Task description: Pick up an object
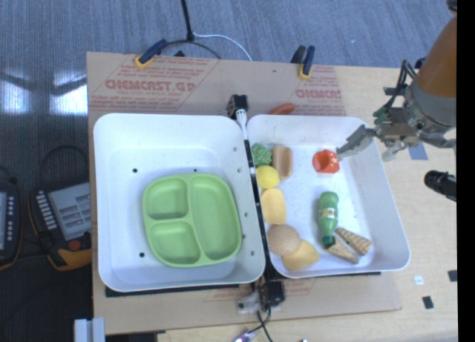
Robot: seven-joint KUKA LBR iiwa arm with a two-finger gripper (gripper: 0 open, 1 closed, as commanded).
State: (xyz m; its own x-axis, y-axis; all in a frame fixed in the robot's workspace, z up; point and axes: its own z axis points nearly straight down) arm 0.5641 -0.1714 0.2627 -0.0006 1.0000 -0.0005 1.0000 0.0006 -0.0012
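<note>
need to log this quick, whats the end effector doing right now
end effector: cannot be told whether open or closed; it sits over the right bin, beside the red toy.

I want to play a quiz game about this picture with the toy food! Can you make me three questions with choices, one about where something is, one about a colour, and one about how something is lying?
1. Where is the green divided plate?
A. In the left bin
B. In the right bin
C. On the floor

2. What colour is the small toy near the pincer?
A. Blue
B. Red
C. Purple

3. How is the green bottle placed?
A. Standing on the plate
B. Hanging from the arm
C. Lying on the bin floor

Answers:
1 A, the plate sits in the left bin, alone.
2 B, the toy just left of the pincer is red, in the right bin.
3 C, the bottle lies flat beside the ice cream cone.
</note>
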